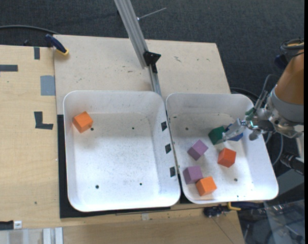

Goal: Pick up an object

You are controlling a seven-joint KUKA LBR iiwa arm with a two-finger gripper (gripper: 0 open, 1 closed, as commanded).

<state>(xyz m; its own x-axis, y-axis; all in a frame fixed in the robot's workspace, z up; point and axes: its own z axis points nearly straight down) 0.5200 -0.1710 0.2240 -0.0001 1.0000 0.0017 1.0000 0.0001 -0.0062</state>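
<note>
Green block [216, 134] sat in the right bin [260, 182], partly hidden by the gripper [229, 133], whose fingers closed around it. Nearby lay two purple cubes [197, 149], a red cube [226, 157] and an orange cube [205, 185]. Another orange block [83, 121] sat alone in the left bin [118, 187].

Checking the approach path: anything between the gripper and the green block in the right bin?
Nothing visible. The gripper is right at the green block, on the block's right side. The red block and the purple block lie lower in the right bin, clear of the gap.
</note>
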